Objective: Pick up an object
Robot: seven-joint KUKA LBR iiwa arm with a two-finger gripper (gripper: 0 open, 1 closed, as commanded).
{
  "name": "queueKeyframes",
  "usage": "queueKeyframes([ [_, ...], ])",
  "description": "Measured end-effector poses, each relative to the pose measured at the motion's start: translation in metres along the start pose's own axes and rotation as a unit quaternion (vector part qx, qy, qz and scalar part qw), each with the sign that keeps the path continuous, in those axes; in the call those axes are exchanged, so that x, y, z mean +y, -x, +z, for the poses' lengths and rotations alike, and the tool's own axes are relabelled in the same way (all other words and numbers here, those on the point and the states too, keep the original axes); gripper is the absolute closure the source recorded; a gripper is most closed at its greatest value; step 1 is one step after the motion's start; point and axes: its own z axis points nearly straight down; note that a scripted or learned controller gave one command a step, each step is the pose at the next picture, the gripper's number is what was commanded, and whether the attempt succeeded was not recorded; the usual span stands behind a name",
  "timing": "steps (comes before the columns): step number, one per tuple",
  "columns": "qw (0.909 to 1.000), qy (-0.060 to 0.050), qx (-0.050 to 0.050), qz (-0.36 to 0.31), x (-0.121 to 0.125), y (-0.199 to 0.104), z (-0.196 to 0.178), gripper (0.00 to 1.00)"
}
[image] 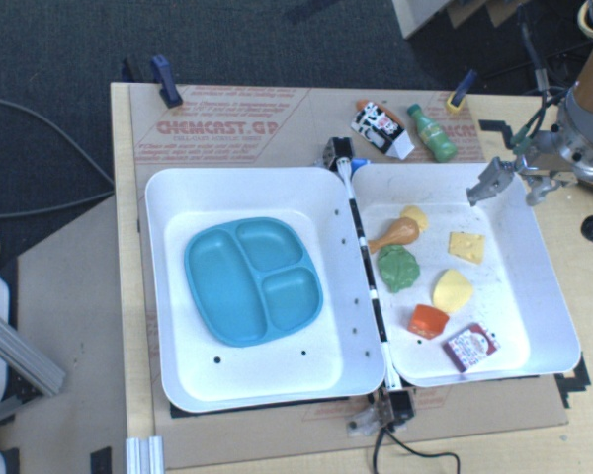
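- Leftmost, a blue divided plate (pixel 254 279) is seen in the left bin (pixel 168 200).
- In the right bin (pixel 544 265) are found a drumstick (pixel 395 233), broccoli (pixel 398 268), a cheese wedge (pixel 465 247), a yellow piece (pixel 453 289), a red block (pixel 428 321) and a packet (pixel 470 347).
- The gripper (pixel 509 179) is held above that bin's far right corner, nothing grasped; whether it is spread or clenched cannot be told.

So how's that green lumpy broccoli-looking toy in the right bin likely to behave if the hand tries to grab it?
The green lumpy broccoli-shaped toy looks rounded and bumpy, so fingers may slip off its curves. It seems like a small plastic play-food piece, probably light and stiff. It lies close to the tan drumstick-shaped toy, so a push might nudge that too.
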Motion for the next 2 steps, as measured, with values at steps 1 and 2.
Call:
queueKeyframes([
  [1,1.0000,-0.002,0.001,0.001,-0.018,0.018,0.145,0.00],
  [2,1.0000,0.002,0.000,0.000,-0.044,-0.051,0.172,0.00],
])
